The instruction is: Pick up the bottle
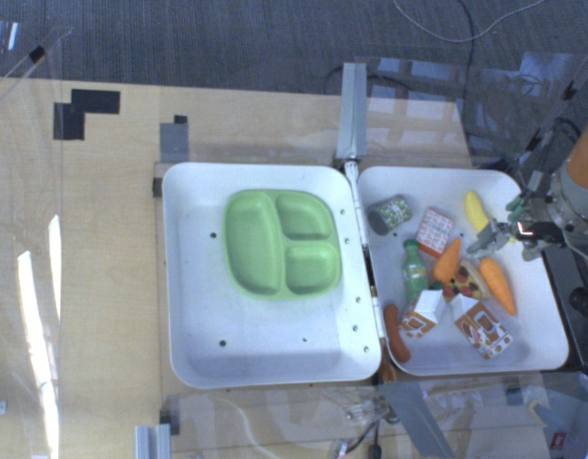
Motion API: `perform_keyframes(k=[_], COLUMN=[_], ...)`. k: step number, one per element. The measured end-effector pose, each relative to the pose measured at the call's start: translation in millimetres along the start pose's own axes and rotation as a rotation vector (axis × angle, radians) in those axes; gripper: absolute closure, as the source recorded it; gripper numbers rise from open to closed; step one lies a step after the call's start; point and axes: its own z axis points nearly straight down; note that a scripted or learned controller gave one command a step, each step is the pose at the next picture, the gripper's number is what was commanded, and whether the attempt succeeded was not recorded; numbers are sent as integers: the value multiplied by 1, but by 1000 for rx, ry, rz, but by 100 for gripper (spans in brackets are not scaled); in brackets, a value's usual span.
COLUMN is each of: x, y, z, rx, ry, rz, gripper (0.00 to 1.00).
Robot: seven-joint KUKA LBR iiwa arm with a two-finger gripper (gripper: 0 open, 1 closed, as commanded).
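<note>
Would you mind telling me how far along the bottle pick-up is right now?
Nothing looks done yet: the green bottle lies in the right bin among the toy food. In hand: the gripper hangs over that bin near the carrots, to the right of the bottle. Left: reaching the bottle, gripping and lifting it.

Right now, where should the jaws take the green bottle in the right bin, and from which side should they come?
Probably the green bottle is best gripped across its body, coming from above. It lies long axis toward the camera, cap at the far end. The carrot and a small carton crowd its right and near end, so the narrow sides seem easiest.
</note>
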Motion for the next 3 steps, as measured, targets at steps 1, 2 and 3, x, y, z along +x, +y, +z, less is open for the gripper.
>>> perform_keyframes(k=[1,2,3], x=[41,41,139], y=[33,34,-5], z=[153,143,67], rx=[-2,-4,-1], ry=[0,0,1], rz=[-193,-192,-184], gripper=[0,100,100])
